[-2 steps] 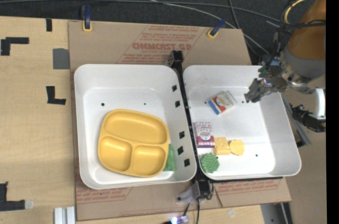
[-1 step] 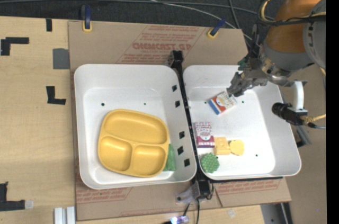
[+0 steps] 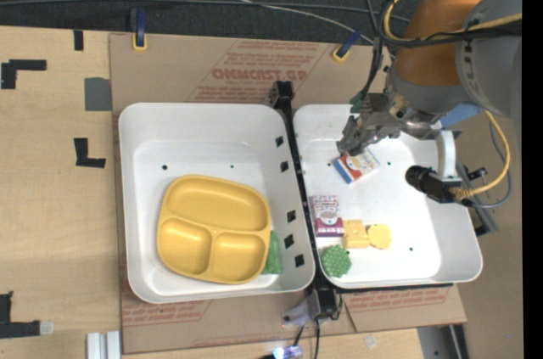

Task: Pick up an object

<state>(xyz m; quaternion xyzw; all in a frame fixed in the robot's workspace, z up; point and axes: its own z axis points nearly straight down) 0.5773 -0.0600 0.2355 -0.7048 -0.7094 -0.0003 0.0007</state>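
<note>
My gripper (image 3: 355, 145) hangs over the far left part of the right bin (image 3: 441, 264), its dark fingers pointing down just above a small red, white and blue packet (image 3: 355, 168). I cannot make out the gap between the fingers from this angle. Nearer the front of that bin lie a purple and white packet (image 3: 327, 215), a yellow block-like toy (image 3: 366, 236) and a green knobbly item (image 3: 337, 261). In the left bin (image 3: 144, 128) sits a yellow divided tray (image 3: 212, 228), with a green piece (image 3: 273, 255) wedged at its right edge.
The grey arm with its orange band (image 3: 441, 18) reaches in from the upper right. A black cylinder part and cables (image 3: 437, 183) hang over the right bin's right side. A black divider (image 3: 293, 179) runs between the bins, which rest on a cardboard sheet (image 3: 246, 69).
</note>
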